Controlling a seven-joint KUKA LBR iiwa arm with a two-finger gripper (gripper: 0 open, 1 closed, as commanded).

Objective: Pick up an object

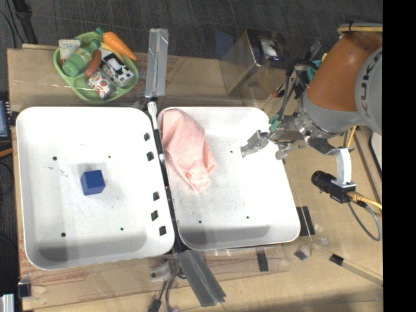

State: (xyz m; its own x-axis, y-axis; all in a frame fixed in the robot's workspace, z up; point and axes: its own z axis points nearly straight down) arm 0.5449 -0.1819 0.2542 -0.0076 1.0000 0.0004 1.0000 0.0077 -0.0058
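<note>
You see two shallow white plastic bins sitting side by side on the wooden bench. The right bin is the landmark here. A soft pink cloth, all crumpled, lies inside the right bin, against its left wall and toward its far end. The cloth touches the bin floor and nothing else is on it.

The grey metal gripper hangs over the right bin, near its right wall and toward the far end. It is well apart from the pink cloth, with bare white floor between them. The grey arm with the orange band reaches in past the right bin's right wall. You cannot tell from here how far the jaws are spread, because they are small and blurry. Nothing shows between them.

To the left of the right bin sits the left bin. A small blue cube rests on its floor, near the middle. Beyond the left bin, far from the right bin's near edge, a green bowl holds toy food, with an orange carrot on top.
</note>
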